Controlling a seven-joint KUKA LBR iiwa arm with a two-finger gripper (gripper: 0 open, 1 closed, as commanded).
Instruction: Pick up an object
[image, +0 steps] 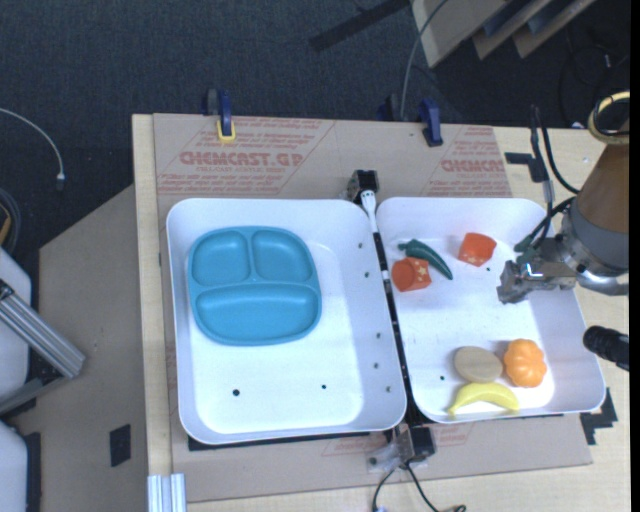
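Note:
The right bin holds a small red block, a red pepper with a green stem piece beside it, a tan potato, an orange pumpkin-like fruit and a yellow banana. My gripper hangs over the right part of this bin, to the right of the red block and above the orange fruit. Nothing shows between its tips.
The left bin carries a blue divided plate in its upper left. A black bar runs along the seam between the bins. Blue clamps sit on the bench's far edge.

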